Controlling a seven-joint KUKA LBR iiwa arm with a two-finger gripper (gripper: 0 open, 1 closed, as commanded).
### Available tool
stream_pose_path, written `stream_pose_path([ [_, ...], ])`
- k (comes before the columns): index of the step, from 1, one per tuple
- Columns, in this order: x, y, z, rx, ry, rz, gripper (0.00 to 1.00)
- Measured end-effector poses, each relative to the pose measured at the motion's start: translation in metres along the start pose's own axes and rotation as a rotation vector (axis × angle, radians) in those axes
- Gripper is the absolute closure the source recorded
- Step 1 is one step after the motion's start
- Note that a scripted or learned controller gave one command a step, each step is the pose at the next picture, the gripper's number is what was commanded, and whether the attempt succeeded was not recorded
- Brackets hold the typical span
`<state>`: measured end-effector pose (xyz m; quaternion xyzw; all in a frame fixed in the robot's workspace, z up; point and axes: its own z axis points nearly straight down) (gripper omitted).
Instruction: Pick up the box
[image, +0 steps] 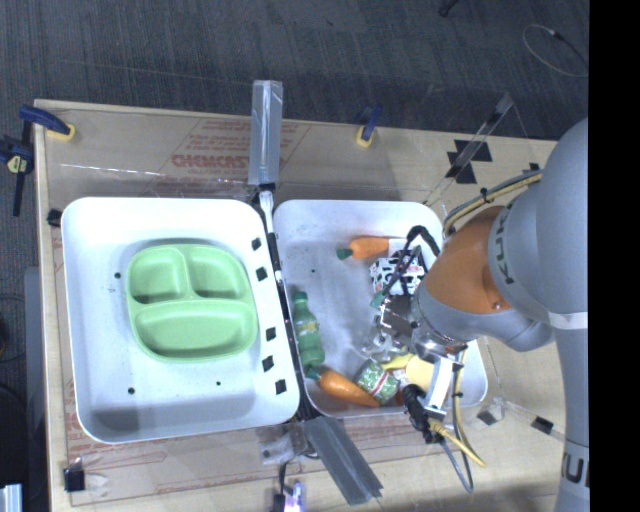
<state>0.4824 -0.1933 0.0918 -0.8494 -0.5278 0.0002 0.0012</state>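
— Where is the box (375, 380) seen?

— It is seen in the right bin (330, 212), near that bin's lower edge; it is a small green-and-white thing, lying just beside the lower carrot (345, 391), which is set along the same edge toward the lower left corner; a yellow item (421, 372) is seen just to its right.

— And the tool (392, 320)?

— It is placed over the middle of the right bin, above the box as pictured and near it; the arm (480, 270) is reached in across the bin's right edge; whether the tool is apart or together cannot be told, as it is lost in cables and clutter; nothing can be made out as clamped in it.

— What else is carried by that bin?

— A second carrot (368, 247) is laid near the upper edge; a green bottle (305, 335) is laid along the left edge.

— And the left bin (90, 400)?

— A green divided plate (190, 300) is set flat in its middle; both bins are borne side by side on the surface (400, 160), their inner edges touching.
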Motion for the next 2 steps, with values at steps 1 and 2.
stream_pose_path([
  [1,0.089,0.021,-0.127,0.001,0.0,0.005,1.0],
  [2,0.047,0.045,-0.11,0.002,-0.001,-0.036,1.0],
])
